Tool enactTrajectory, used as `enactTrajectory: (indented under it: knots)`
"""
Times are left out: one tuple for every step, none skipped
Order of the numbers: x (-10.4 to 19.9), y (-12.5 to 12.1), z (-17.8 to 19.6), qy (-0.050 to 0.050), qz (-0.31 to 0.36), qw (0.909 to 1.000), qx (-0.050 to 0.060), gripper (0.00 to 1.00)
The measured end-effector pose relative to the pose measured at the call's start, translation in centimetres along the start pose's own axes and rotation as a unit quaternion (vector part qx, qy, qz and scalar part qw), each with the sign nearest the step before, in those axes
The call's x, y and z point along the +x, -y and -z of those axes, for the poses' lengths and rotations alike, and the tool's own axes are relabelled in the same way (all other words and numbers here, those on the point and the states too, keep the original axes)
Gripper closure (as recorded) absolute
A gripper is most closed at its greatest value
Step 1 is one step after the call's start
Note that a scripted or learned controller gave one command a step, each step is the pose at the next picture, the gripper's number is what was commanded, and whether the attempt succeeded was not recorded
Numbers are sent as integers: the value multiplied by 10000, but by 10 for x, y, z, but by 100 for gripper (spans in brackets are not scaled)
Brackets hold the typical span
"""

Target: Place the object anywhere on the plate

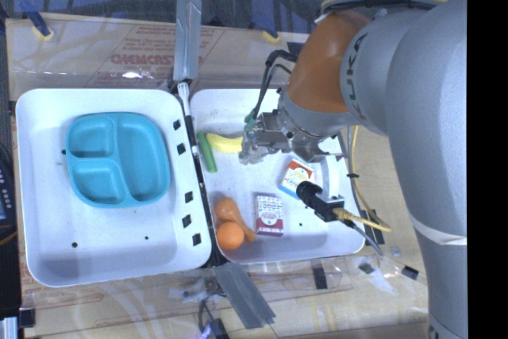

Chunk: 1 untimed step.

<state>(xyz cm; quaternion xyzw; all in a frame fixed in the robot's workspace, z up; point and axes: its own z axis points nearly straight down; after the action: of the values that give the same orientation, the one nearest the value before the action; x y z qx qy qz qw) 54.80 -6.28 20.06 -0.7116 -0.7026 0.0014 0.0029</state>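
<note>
At far left, in the left bin, the blue divided plate lies bare, so any of its three compartments will serve. Past the wall between the bins, in the right bin, a green stick-like piece lies close along that wall. Just beside it is the yellow banana, which I take to be the object, since the end effector hangs at its right end. Whether the end effector is open or closed I cannot tell.

The banana looks like a light toy, smooth and curved, so it may slip; its middle seems the safest hold. The green piece crowds its left end and could get caught along with it. Nearer the front edge sits an orange ball, and right of it a red and white carton, both apart from the banana.
</note>
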Motion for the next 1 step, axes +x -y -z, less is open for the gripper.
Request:
enactTrajectory:
  knots:
    - [-73, -27, 4, 9, -702, 9975, -14, 100]
